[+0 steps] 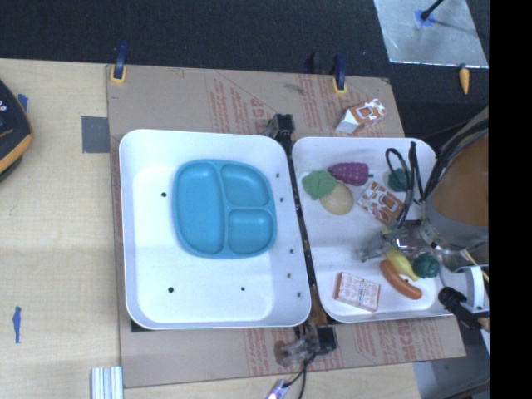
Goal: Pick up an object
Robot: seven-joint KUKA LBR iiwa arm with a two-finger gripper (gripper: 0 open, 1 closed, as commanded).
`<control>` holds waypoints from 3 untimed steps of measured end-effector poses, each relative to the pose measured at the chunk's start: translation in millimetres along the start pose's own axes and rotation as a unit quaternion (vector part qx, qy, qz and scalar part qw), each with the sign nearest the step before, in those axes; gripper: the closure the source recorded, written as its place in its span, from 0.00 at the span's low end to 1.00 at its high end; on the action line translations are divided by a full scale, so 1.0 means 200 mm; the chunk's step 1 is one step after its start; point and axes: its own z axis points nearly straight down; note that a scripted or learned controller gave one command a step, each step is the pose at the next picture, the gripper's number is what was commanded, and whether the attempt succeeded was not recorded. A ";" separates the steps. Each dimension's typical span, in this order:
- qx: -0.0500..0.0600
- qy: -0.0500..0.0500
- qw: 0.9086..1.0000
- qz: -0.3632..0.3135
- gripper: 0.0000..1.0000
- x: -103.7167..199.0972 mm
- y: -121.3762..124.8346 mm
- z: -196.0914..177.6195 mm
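Two shallow white bins are seen from above, side by side on a cardboard-covered bench (58, 223). In the left bin (141, 223) a blue divided plate (224, 208) lies flat near the middle. The right bin (332, 248) holds toy foods: a green leafy piece (317, 183) touching a pale round piece (337, 199), a purple grape bunch (349, 172) just behind them, a red-and-white packet (380, 202), a yellow banana (399, 263) lying against a red sausage (402, 283), and a small printed carton (357, 291) near the front edge. The hand (391, 243) is lowered into the right bin just above the banana; whether it is open or closed cannot be told. Another small carton (362, 116) lies on the cardboard behind the bins.
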 end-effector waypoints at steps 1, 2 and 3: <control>0.002 0.000 1.000 -0.002 1.00 0.00 0.00 -0.05; 0.001 0.001 1.000 0.000 1.00 0.31 0.28 -0.38; 0.002 0.002 1.000 0.000 1.00 0.70 0.39 -0.57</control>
